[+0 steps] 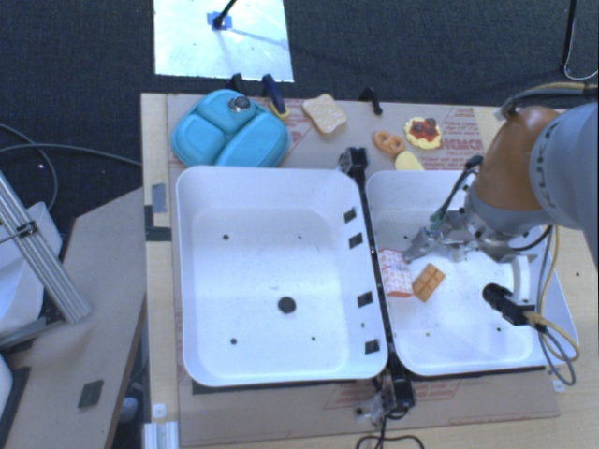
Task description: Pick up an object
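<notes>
A wooden bench (234, 410) carries two shallow white bins side by side. The left bin (276, 279), well to the left of the gripper, holds one small dark disc (286, 304) near its middle. The right bin (468, 344) lies under the grey arm (552, 176), which enters from the right with an orange band (510, 162) above the wrist. The gripper (440, 243) hangs low over the right bin's floor; how far it is opened cannot be told, and nothing is seen held. Just below and left of it lie an orange waffle-like block (428, 282) and, touching that, a red-and-white checked piece (394, 273) against the bin's left wall. Beyond the bins, above the gripper, sit a blue lidded container (229, 131), toast (324, 113), a pretzel (387, 142) and a jam tart (423, 132).
</notes>
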Controlling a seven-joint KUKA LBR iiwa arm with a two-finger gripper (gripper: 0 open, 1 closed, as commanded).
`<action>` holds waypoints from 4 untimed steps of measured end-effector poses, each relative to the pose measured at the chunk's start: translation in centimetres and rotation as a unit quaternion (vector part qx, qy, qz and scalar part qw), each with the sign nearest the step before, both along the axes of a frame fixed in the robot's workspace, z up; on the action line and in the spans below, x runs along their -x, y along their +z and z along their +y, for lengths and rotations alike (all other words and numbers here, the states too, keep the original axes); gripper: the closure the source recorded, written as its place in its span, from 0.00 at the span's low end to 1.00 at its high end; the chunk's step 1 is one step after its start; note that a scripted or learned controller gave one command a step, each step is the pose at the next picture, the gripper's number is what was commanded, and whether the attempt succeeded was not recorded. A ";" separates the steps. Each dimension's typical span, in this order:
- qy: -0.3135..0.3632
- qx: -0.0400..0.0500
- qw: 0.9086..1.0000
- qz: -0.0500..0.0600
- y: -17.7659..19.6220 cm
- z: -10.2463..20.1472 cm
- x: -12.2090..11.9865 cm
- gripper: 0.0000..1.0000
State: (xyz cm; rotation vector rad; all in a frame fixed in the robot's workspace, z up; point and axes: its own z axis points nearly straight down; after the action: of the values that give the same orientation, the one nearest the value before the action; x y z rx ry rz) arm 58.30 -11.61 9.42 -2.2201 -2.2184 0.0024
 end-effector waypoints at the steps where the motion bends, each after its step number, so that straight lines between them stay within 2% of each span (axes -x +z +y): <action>1: 0.002 0.001 1.000 -0.008 -0.6 -0.3 0.9 0.00; 2: 0.002 0.001 1.000 -0.004 -0.7 -0.5 -0.4 0.00; 3: 0.000 0.002 1.000 -0.006 -0.7 -5.8 -2.8 0.00; 4: -0.004 0.010 1.000 -0.009 -0.6 0.5 -0.9 0.00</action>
State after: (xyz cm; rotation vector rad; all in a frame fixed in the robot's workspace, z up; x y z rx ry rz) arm 59.25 -11.16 8.82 -2.2475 -2.2286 0.0042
